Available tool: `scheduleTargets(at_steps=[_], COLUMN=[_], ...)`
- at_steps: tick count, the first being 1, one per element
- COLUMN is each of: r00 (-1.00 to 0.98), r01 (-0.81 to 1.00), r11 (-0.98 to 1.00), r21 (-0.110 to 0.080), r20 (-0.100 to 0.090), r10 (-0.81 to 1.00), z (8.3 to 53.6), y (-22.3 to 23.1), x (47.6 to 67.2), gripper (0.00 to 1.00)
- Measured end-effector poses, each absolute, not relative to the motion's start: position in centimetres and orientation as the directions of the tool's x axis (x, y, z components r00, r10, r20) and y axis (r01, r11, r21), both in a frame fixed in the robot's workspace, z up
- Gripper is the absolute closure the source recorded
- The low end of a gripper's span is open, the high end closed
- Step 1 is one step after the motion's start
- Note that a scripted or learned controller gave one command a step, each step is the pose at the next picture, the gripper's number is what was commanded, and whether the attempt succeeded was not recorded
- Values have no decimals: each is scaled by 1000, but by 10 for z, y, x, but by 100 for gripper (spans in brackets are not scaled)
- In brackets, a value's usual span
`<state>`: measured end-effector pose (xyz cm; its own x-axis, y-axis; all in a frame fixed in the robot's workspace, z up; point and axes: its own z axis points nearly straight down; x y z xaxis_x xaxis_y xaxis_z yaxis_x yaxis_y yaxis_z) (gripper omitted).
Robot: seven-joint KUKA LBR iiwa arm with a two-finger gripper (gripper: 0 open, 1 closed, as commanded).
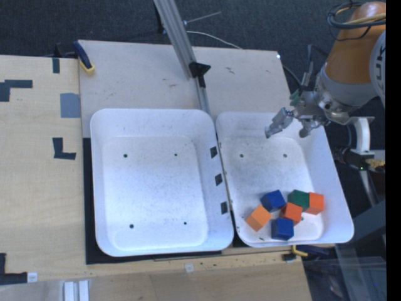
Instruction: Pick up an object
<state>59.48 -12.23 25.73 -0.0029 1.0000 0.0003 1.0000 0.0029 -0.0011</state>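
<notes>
Grey KUKA arm w/ orange band [354, 49] enters from the frame's upper right. Its two-finger gripper [289, 125] hangs over the upper part of the right shallow white bin [326, 152]; fingers spread apart, nothing between them. Small cubes cluster at lower right of that bin, well apart from gripper: two blue cubes [272, 200] [282, 229], three orange cubes [258, 217] [291, 212] [316, 202], one green cube [299, 198]. Left shallow white bin [103, 168] sits touching the right one, centre-left of frame.
</notes>
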Motion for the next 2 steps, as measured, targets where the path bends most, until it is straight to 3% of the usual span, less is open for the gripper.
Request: scheduleTargets(at_steps=[1,2], r00=[1,-2], r01=[1000,1000], r11=[-1,2], r21=[-12,1], r20=[2,0], r10=[1000,1000], z=[167,113], y=[-124,-134], x=[538,498], gripper=[0,0])
